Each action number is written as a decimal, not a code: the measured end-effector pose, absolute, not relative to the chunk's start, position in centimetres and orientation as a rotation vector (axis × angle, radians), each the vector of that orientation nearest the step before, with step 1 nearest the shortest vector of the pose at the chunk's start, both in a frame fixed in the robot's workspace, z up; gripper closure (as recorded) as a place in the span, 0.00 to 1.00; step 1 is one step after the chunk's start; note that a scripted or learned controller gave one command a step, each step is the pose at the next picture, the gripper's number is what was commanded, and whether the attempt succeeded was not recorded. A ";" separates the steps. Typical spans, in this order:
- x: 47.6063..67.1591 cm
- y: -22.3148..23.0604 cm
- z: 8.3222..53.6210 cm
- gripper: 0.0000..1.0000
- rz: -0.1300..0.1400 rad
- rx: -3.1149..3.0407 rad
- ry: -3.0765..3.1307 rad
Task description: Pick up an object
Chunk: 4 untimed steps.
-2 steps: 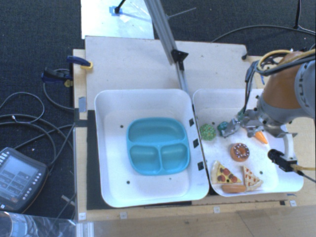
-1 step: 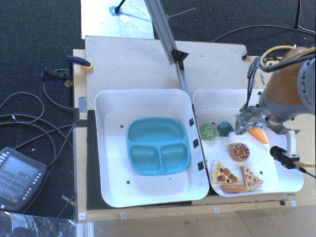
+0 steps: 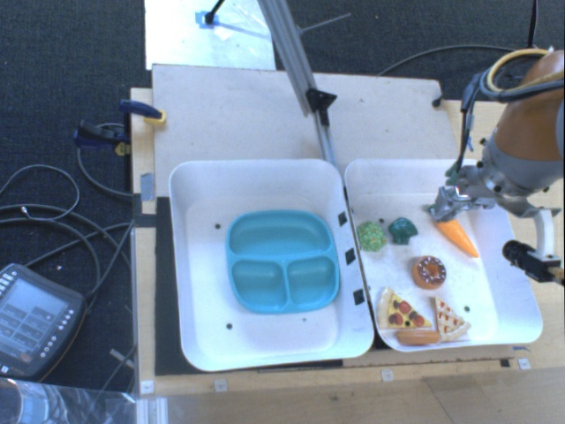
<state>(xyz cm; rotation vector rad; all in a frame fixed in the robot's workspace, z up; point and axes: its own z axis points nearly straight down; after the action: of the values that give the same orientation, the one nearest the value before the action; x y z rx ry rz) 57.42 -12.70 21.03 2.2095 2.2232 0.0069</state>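
The gripper (image 3: 448,207) hangs over the right bin (image 3: 521,325), at its far side, with the arm (image 3: 530,131) and its orange band reaching in above it. Its metal tip sits right at the thick end of the orange carrot (image 3: 459,236); whether it touches the carrot cannot be told, and nothing can be made out between the gripper's parts, so its opening cannot be told either.

Taking the carrot as the landmark: it lies flat on the bin floor, pointed end slanting toward the near right. Just to its left lies a dark green broccoli piece (image 3: 403,230), and further left again a lighter green, bumpy piece (image 3: 372,236) near the bin's left wall. Nearer the camera than the carrot, and a little left, lies a chocolate donut (image 3: 429,272) with sprinkles. Beyond the donut, at the bin's near edge, lie two pizza slices: one (image 3: 402,309) well to the carrot's near left, the other (image 3: 450,317) almost straight toward the camera from it. A small sausage (image 3: 417,336) lies just beside the near edges of both slices.

Well left of the carrot, past the wall where the two bins meet, the left bin (image 3: 203,325) holds a blue divided plate (image 3: 283,261) with three compartments. Both bins rest on the table (image 3: 229,113). A grey pole (image 3: 287,38) slants across the table's far part.
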 end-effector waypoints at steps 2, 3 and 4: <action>59.5 -7.5 24.3 1.00 0.007 2.208 2.233; 61.3 -1.8 24.9 1.00 0.007 2.207 2.234; 63.2 2.6 25.3 1.00 0.007 2.209 2.233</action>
<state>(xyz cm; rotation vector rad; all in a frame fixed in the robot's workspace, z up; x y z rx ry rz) 63.19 2.61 25.31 2.2086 2.2326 0.0068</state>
